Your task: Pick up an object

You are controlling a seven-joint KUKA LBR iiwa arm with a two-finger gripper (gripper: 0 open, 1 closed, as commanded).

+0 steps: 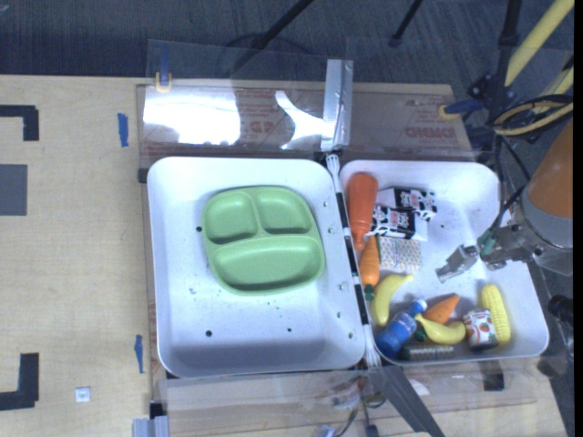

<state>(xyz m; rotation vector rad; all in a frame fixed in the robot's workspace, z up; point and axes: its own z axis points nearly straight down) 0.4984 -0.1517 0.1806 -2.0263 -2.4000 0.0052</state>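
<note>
The right bin [474, 185] holds several toy foods. A long orange carrot [363, 198] lies along its left wall, with a smaller orange piece [370, 260] below it. A black-and-white patterned box [402, 212] sits at the back, over a speckled packet [399, 254]. Along the front lie a banana [387, 295], a blue bottle [398, 331], an orange wedge [444, 306], a second yellow piece [443, 332], a small can [480, 328] and a corn cob [496, 305]. My gripper [454, 264] hangs over the bin's right middle, above bare floor, just up from the orange wedge and the corn. Nothing shows in its grasp.
A green divided plate [262, 238] lies in the left bin [173, 289]. A metal divider [349, 244] separates the bins. The arm [551, 198] enters over the right bin's right rim. Clear plastic panels stand behind the bins.
</note>
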